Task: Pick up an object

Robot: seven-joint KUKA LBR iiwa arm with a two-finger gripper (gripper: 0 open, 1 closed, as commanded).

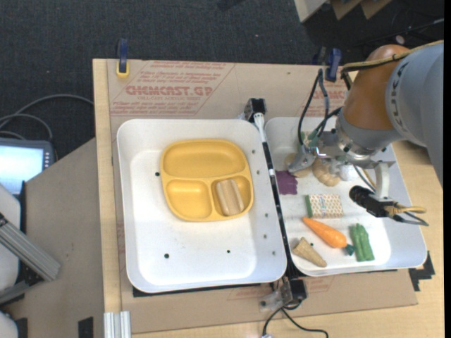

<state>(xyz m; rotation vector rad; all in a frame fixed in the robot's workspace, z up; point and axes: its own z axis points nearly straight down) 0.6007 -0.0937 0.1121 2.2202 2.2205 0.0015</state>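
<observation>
Claw (325, 162) low over a tan piece (327, 172), right bin (405, 255); grasp state cannot be told.
Carrot (326, 232), green piece (361, 243) along the bin's front edge, spaced for separate picks.

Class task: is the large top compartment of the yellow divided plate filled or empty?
Empty: the yellow divided plate shows bare yellow in its top compartment.

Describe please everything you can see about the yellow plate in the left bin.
The yellow plate looks like smooth plastic, rounded in outline, with three compartments: one wide along the far side and two smaller on the near side. It lies flat, right way up, on the floor of the left bin, toward the bin's far half. A tan bread-like piece rests in the near right compartment; the other two hold nothing.
</observation>
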